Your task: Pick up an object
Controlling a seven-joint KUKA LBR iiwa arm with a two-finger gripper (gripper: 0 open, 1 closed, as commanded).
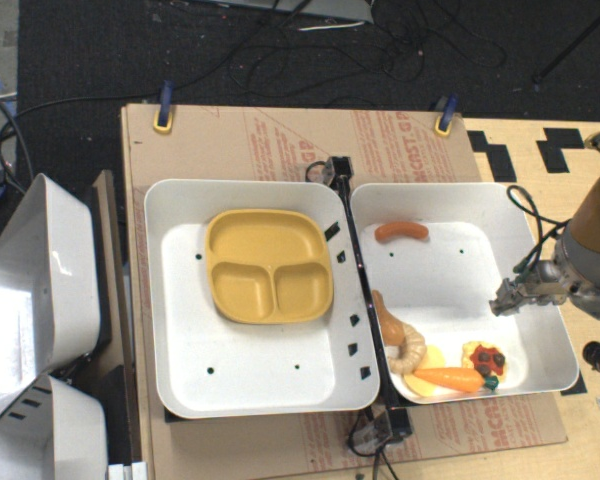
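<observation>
Left bin (pixel 180 368) holds yellow plate (pixel 270 265); right bin (pixel 540 358), toy foods (pixel 450 368).

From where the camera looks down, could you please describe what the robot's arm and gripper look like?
The arm is grey, with an orange-brown band at its upper part near the frame edge. A black cable loops beside it. The gripper is a small, dark grey metal assembly.

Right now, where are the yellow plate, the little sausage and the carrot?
yellow plate (pixel 270 266): camera view, on the ridge between its compartments, in the left bin.
sausage (pixel 401 232): camera view, on its middle, right bin.
carrot (pixel 448 377): camera view, mid-length of its orange body.
</observation>
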